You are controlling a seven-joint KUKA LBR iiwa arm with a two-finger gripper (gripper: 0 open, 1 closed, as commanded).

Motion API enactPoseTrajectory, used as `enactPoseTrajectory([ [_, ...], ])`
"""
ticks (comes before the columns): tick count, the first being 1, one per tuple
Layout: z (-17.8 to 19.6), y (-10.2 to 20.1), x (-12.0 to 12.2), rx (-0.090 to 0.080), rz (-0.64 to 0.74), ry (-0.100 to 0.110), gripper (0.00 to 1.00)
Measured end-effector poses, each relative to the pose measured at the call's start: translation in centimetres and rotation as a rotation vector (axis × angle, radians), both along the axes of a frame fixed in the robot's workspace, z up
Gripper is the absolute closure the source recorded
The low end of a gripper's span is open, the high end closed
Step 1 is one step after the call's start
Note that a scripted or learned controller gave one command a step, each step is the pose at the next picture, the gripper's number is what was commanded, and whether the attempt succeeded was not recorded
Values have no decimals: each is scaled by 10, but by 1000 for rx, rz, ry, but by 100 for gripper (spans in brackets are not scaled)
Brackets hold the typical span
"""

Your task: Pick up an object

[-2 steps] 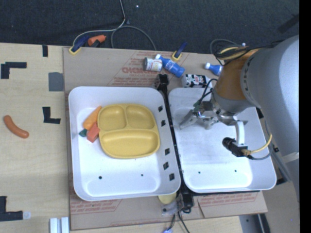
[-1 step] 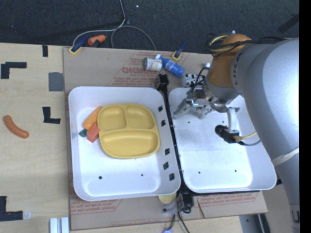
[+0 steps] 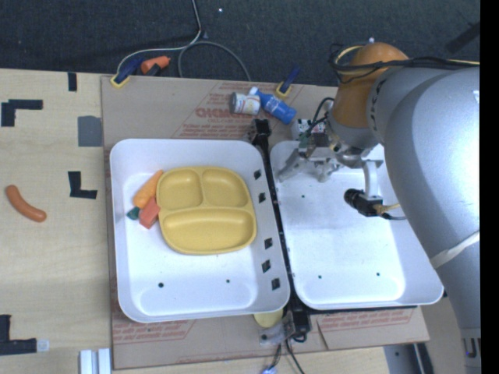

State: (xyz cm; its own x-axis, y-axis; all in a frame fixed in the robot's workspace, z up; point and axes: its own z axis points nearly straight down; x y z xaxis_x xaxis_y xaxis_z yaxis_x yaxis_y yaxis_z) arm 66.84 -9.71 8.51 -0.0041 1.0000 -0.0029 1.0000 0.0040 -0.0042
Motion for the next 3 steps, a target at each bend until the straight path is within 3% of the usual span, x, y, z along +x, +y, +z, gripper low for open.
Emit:
enactPoseTrajectory([
  [1,2,-16,-101,1,-6,-7,0],
  [2,1,1,-47,1,0,-10,0],
  [3,1,-8,-19,2,-1,-7,0],
])
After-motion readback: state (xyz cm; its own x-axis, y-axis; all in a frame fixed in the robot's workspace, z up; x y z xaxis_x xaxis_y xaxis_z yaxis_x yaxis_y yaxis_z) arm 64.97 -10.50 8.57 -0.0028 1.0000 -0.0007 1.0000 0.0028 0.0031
